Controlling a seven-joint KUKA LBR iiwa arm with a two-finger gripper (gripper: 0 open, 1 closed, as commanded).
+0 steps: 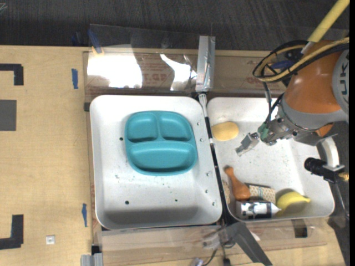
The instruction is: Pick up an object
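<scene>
My gripper (247, 143) hangs over the upper middle of the right bin (310, 107), pointing left and down, with nothing seen in it. A pale yellow rounded object (224, 131) lies just to its left, near the bin's left wall, apart from the gripper. Along the bin's front lie an orange carrot-shaped piece (238, 186), a small patterned item (262, 192), a black and white cylinder (258, 208) and a yellow-green object (291, 199).
The left bin (111, 193) holds a teal divided plate (161, 142) at its centre. A ridge between the bins runs down past the yellow object. Bare bin floor lies under and below the gripper.
</scene>
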